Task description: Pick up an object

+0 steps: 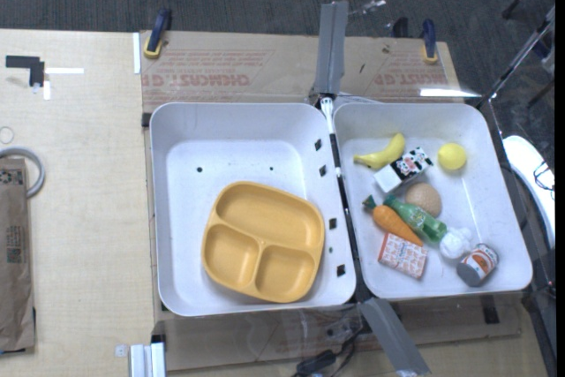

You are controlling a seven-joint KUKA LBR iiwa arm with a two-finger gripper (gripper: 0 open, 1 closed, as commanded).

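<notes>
Left bin (168,190): a yellow divided tray (262,240) is held.
Right bin (494,190): banana (381,153), lemon (452,156), carrot (395,225), can (478,264) are clustered.
Hand: state cannot be told.

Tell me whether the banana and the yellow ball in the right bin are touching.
Apart. The camera view shows bare white bin floor and a black-and-white carton between the banana and the yellow ball.

The yellow tray (263,241) takes up most of the left bin (172,190); the right bin (503,190) has its clutter mid-floor, its far-right strip bare.
</notes>
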